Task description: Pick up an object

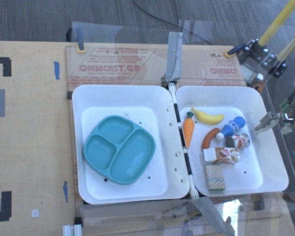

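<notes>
The right bin [270, 176] holds several small objects. A yellow banana [208, 116] lies near its back, with an orange carrot [188, 131] along the left wall. A reddish sausage [210, 137] lies beside a blue bottle [233, 127] and a red-and-white can [241, 141]. In front of them rests a small printed carton [221, 155], and a green patterned box [215, 177] lies nearest the front rim. The objects in the middle touch or nearly touch one another.
The left bin [83, 102] holds a teal divided plate [119, 149]. A metal clamp [273, 122] juts over the right bin's right rim. Yellow poles and a blue-black fitting [258, 50] stand beyond the back right corner. Bare bench lies to the left.
</notes>
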`<state>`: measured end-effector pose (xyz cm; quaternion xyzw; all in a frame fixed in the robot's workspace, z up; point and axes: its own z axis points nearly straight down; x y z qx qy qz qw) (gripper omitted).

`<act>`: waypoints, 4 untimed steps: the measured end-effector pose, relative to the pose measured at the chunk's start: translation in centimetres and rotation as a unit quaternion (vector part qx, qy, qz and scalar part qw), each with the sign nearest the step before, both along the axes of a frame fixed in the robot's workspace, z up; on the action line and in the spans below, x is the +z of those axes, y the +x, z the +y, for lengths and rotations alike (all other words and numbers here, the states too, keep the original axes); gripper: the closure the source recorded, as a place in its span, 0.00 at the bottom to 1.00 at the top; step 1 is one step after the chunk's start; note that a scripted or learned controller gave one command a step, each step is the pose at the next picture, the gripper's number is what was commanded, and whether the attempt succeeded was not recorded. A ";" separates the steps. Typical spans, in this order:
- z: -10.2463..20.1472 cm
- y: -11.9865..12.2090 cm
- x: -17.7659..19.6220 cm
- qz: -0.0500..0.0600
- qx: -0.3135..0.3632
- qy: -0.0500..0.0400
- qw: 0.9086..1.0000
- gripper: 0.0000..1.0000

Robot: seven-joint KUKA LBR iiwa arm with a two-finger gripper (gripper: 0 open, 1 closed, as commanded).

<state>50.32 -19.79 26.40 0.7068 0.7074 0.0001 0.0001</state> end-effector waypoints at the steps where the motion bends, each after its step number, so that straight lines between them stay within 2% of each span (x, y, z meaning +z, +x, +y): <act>1: 2.5 4.3 -13.8 -0.011 0.055 -0.005 0.998 0.00; 2: -0.6 5.3 -17.6 -0.003 -0.007 0.000 1.000 0.00; 3: -0.8 5.3 -16.5 -0.006 -0.009 -0.001 1.000 1.00; 4: -0.8 5.3 -16.5 -0.006 -0.009 -0.001 1.000 0.00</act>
